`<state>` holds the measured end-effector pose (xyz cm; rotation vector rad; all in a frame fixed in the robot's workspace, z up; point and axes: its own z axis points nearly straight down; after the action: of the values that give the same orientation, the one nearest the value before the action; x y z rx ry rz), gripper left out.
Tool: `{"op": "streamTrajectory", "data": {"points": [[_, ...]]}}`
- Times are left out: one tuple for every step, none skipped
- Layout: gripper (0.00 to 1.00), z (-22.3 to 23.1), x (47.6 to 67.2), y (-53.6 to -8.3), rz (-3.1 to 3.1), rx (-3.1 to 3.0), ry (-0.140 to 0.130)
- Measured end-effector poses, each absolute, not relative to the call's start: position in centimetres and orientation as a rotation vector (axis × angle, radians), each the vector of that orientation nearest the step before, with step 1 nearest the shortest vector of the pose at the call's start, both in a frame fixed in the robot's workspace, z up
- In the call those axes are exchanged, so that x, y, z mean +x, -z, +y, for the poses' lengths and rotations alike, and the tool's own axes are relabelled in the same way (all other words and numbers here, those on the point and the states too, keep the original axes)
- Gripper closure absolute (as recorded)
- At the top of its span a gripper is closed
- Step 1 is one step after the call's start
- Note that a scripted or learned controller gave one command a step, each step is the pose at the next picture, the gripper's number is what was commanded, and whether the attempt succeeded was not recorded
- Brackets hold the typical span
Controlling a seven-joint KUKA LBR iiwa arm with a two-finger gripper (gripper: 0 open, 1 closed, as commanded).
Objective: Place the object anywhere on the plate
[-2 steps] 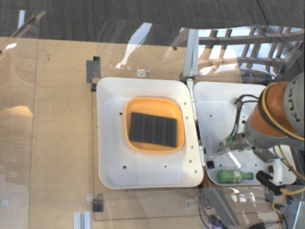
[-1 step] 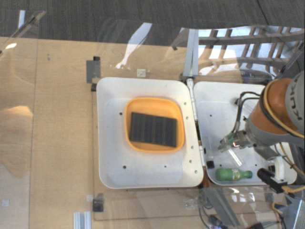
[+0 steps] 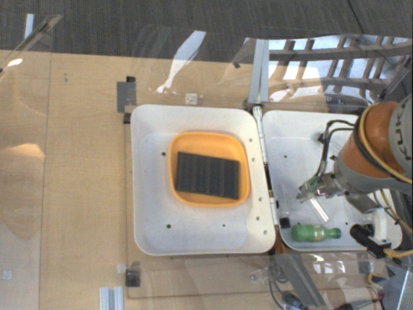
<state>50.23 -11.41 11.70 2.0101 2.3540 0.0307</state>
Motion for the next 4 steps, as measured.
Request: {"op": "streamTrajectory", "data": {"points": [[1.0,-20.8,49.5,-9.4,2.513,1.844,-0.013],[1.0,-20.7,49.8,-10.5,2.511,1.835,-0.017],[1.0,-20.6,50.1,-11.6,2.511,1.825,-0.021],[1.0,-20.5,50.3,-12.7,2.511,1.815,-0.025]]}}
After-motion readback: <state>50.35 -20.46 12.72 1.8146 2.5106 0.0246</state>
